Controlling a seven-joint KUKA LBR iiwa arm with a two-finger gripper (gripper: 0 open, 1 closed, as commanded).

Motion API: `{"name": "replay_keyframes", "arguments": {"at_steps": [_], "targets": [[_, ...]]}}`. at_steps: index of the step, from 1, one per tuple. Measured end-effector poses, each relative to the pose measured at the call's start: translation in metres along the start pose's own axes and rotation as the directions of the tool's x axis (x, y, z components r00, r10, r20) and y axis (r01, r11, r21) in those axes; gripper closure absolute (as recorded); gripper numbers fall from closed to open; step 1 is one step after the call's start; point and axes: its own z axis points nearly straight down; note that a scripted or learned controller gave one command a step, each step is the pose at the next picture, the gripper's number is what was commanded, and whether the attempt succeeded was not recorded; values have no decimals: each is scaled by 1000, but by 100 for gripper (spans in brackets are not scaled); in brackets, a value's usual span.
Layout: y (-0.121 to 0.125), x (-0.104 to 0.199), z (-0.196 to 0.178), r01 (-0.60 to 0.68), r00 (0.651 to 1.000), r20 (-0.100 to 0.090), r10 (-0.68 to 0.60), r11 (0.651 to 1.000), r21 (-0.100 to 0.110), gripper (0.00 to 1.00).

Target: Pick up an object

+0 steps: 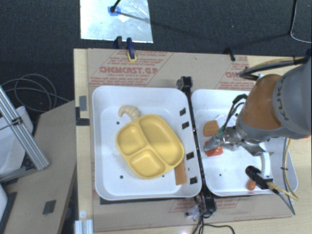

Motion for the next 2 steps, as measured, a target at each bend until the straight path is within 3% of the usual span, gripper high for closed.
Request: {"name": "replay_keyframes", "arguments": {"at_steps": [1,2], "targets": [[3,0,-14,1,1000,1,-1,1000,-5,100],[59,43,-109,10,1000,0,-10,1000,-17,100]]}}
